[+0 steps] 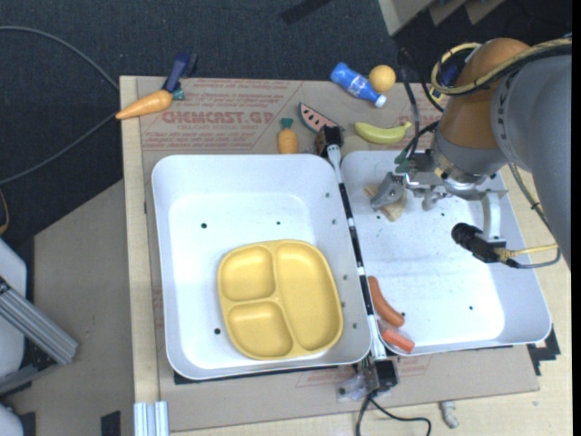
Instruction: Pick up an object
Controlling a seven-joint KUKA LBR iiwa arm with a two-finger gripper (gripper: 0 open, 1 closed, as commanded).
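Observation:
My gripper [396, 192] hangs low over the far left part of the right bin [508, 316], at the end of the grey arm with its orange band [481, 89]. A small tan object [392, 211] lies on the bin floor right beneath the gripper, partly hidden by it; whether they touch is unclear. Two red sausages lie near the right bin's near left corner, one [386, 302] above the other [398, 341]. A yellow divided plate [277, 298] rests in the left bin [182, 198].
Behind the bins on the bench lie a banana [381, 133], a blue bottle [356, 83], an orange ball [383, 76], a watermelon slice [311, 116], a small orange toy [288, 140] and a carrot [145, 105]. A black cable plug [474, 238] hangs over the right bin.

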